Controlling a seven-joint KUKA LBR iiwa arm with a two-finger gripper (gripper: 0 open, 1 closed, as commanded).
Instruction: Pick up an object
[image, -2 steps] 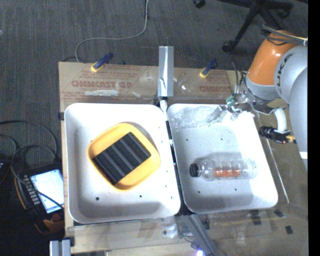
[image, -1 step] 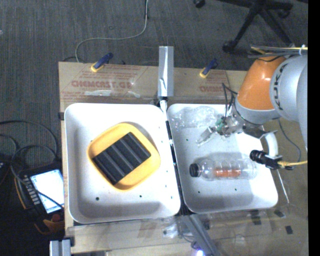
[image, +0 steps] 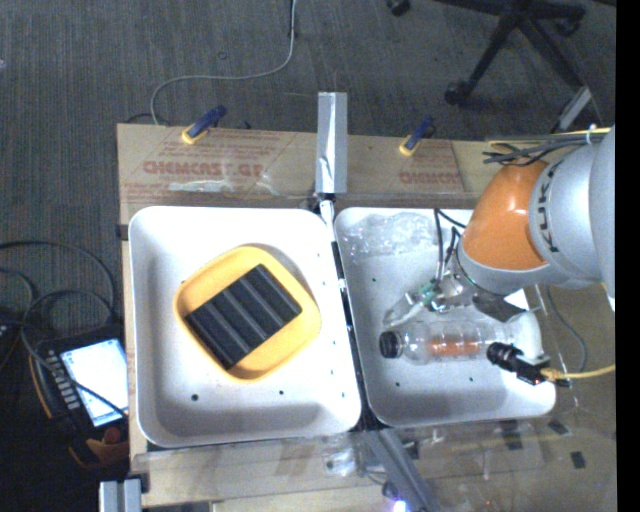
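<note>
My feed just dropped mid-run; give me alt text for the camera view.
The arm's gripper is low in the right bin, just above a clear plastic bottle lying on its side. The left bin holds a yellow tray with a black ribbed insert.

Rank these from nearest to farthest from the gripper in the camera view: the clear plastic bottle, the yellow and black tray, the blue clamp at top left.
1. The clear plastic bottle, in the right bin, just below the gripper.
2. The yellow and black tray, in the left bin.
3. The blue clamp, on the bench's far left edge.
</note>
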